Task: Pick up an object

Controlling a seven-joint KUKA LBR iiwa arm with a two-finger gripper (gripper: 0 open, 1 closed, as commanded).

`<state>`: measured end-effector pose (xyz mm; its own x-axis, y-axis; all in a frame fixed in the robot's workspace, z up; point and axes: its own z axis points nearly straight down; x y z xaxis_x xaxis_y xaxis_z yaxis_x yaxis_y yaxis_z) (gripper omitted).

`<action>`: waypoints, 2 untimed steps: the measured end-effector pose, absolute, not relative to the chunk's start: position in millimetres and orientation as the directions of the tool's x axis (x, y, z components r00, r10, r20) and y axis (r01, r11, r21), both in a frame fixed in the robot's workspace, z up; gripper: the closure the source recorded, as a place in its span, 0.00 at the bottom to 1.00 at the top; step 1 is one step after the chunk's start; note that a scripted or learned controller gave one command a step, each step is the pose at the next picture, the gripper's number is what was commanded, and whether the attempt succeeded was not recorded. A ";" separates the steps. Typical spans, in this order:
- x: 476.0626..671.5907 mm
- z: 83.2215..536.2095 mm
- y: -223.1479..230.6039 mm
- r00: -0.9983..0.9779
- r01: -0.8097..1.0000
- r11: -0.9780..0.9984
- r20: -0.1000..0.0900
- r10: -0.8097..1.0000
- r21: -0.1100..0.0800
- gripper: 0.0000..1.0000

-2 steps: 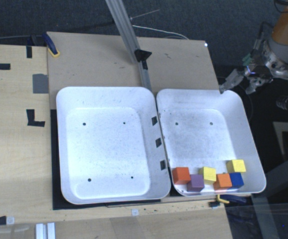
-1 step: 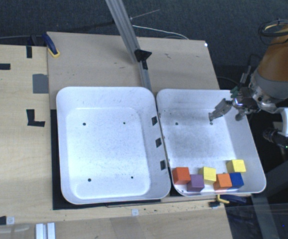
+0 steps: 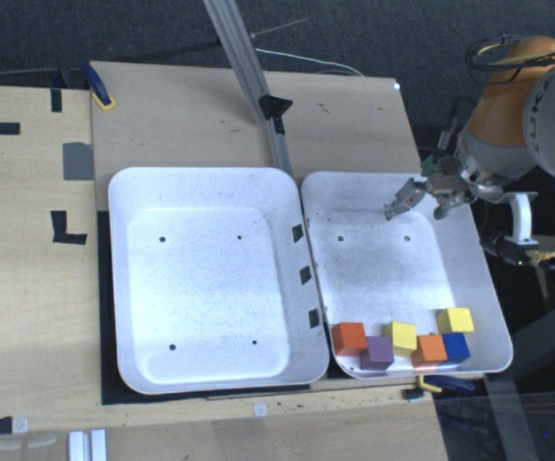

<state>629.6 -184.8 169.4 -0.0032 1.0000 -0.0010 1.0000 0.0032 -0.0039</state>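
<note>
The two-finger gripper (image 3: 419,202) hangs over the far, upper end of the right shallow white bin (image 3: 374,257), its jaws spread apart with nothing between them. All the small foam-like cubes sit clustered along the bin's near edge, well apart from the jaws: an orange cube (image 3: 349,337), a purple cube (image 3: 379,351), a yellow cube (image 3: 403,336), a second orange cube (image 3: 430,349), a blue cube (image 3: 455,347) and a second yellow cube (image 3: 457,320). Any pick likely calls for travel toward the near edge, then a descent.

The arm reaches in from the right — its end effector (image 3: 419,203) angled down-left, fingers seemingly spread apart, gripping nothing.
</note>
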 end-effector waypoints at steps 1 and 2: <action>656.7 130.4 -178.1 -0.002 1.000 0.002 -0.001 1.000 -0.003 0.00; 680.4 156.0 -93.1 -0.009 1.000 0.009 0.002 1.000 0.002 0.00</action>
<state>680.4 -93.1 156.0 -0.0092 1.0000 0.0023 1.0000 0.0092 0.0021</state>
